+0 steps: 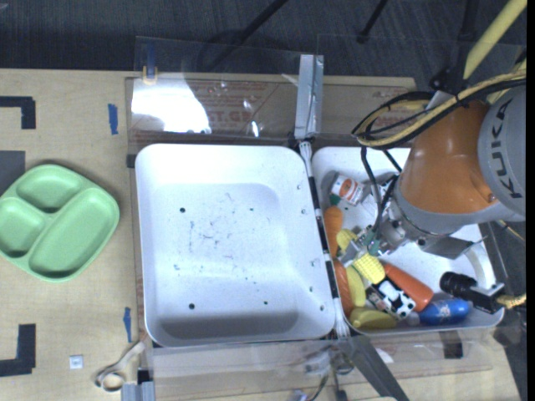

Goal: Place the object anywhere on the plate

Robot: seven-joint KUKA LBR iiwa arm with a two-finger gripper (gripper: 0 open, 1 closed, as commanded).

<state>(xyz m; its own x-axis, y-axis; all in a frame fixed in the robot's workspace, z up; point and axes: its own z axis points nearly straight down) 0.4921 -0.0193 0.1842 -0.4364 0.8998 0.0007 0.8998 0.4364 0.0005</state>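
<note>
Green 3-section plate (57, 221) on bench, left of bins.

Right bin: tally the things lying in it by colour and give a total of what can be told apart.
Orange, carrot-shaped pieces: 2
Yellow, corn cob and banana-like piece: 2
Blue rounded toy: 1
White-and-orange small bottle: 1
Total: 6, though the arm hides part of the white right bin.

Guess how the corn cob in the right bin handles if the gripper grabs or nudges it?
The corn cob looks like a toy, so probably light and stiff. Its rounded, elongated shape suggests it may roll if nudged sideways. It lies packed against the carrot and a banana, so a push would likely shift those too.
</note>
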